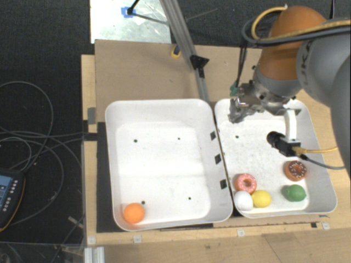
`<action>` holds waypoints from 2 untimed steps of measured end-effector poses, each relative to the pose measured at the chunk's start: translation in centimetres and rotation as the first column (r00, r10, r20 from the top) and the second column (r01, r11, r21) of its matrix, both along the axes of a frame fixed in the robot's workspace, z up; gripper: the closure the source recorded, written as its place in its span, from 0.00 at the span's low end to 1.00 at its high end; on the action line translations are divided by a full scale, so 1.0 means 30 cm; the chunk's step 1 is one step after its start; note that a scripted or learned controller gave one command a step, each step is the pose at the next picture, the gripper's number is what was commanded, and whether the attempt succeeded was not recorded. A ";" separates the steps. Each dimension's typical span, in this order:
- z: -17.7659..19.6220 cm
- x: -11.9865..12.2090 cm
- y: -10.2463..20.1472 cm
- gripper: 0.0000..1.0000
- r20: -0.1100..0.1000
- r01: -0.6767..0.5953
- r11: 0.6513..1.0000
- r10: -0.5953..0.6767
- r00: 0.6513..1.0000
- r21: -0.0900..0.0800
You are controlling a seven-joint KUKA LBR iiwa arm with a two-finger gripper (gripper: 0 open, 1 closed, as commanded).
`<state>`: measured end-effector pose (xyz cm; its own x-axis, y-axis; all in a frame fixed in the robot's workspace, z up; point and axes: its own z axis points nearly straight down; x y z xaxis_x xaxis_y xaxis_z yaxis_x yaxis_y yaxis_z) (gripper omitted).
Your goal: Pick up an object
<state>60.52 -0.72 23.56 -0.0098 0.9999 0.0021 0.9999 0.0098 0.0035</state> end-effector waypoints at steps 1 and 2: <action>0.026 0.076 0.187 1.00 0.001 -0.001 1.000 0.001 1.000 0.001; 0.007 0.176 0.320 1.00 0.000 0.001 1.000 -0.001 1.000 0.000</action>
